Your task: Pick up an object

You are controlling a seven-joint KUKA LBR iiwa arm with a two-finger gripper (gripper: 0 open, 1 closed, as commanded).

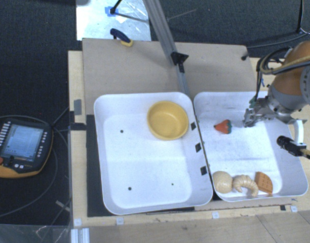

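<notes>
strawberry (pixel 223 126) just left of gripper (pixel 248 119)

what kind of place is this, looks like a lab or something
Most likely a robotics lab: a grey and orange robot arm reaches over two white bins of toy food on a bench, and a teach pendant lies on the dark carpet beside it.
</notes>
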